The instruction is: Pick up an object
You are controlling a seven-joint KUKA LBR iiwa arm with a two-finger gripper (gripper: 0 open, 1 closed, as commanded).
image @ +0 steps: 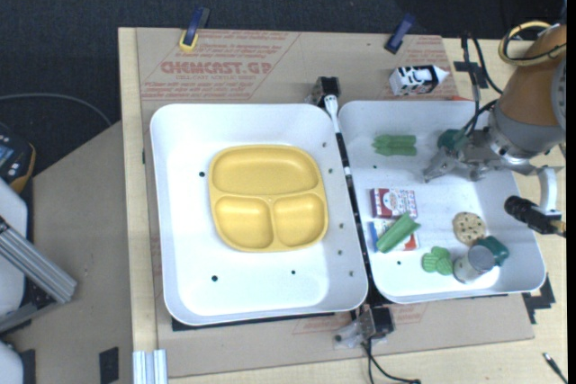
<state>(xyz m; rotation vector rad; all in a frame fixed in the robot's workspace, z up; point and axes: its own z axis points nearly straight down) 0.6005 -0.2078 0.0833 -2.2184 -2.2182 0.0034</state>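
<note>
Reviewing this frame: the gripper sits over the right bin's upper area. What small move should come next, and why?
Probably a short shift toward the green block, then a descent. The gripper hangs in the right bin beside that block, with nothing seen between its fingers, and the block lies apart from the other items, so it looks the easiest pick.

Two white bins on a bench, the arm reaching over the right one.

The left shallow white bin point(171, 220) holds a yellow three-compartment plastic tray point(268, 196). In the right white bin point(531, 270) the gripper point(447, 159) hangs near a flat green ridged piece point(395, 145); below lie a red-and-white card point(392, 202), a green stick point(397, 233), a round speckled cookie point(468, 227), a small green knobbly toy point(437, 261) and a grey-and-teal cylinder point(480, 257).
</note>
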